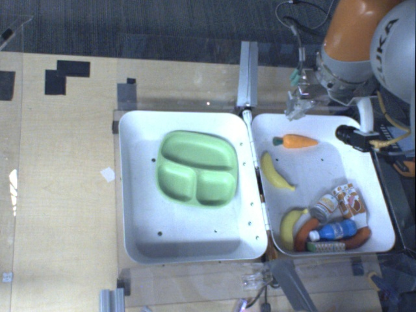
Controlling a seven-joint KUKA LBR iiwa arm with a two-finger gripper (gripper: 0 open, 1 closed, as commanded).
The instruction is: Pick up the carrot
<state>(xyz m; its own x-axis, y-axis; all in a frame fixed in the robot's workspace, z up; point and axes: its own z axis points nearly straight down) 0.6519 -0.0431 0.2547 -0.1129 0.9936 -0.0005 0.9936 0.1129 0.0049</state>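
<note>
- Pale wooden counter [58, 194] spreads well to the tool's left and carries two shallow white bins side by side.
- Left bin [136, 239], farther from the tool, holds a green divided tray [197, 168].
- Right bin [383, 233] lies directly below the tool; its near corner is crowded with a small bottle [333, 232], a sausage-like piece [338, 242] and a packet [351, 200].
- Grey arm with its orange band [354, 25] reaches in from behind the right bin.
- Banana [276, 173] lies below the tool, toward the bin's dividing wall.
- Carrot [296, 142] lies just below the tool, apart from it, alone on bare bin floor.
- Tool [299, 103] hovers at the bin's far rim; I cannot tell whether it is released or clenched.
- Judged step: the approach; nothing is lifted yet. The next move calls for a short descent onto the carrot's middle, straddling its narrow width.
</note>
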